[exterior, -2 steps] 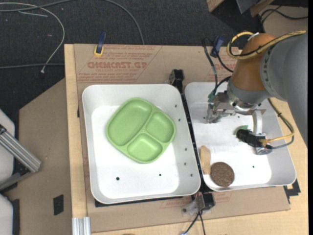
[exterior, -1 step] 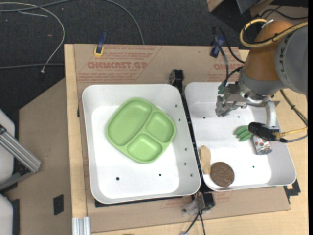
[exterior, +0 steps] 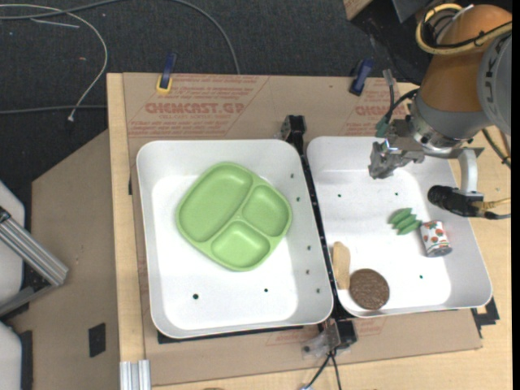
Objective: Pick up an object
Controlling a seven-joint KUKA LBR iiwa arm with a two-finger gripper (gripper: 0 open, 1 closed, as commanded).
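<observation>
In the right bin (exterior: 455, 295), lower half: brown disc (exterior: 369, 288) rigid, flat, grab across the rim; small can (exterior: 435, 238) light, slick, take its sides; green pod (exterior: 402, 218) probably soft. Gripper (exterior: 383, 160) hangs upper right, nothing held; finger gap unclear.

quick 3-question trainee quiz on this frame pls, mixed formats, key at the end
1. True or false: the green divided plate lies in the right bin.
2. Multiple choice: which item sits nearest the front rim of the right bin? A) green bean pods B) small printed can C) brown round cookie
3. Fill in: the gripper hangs over the ____ part of the right bin, apart from all the items.

Key: 1 false, it lies in the left bin. 2 C. 3 back.
</observation>
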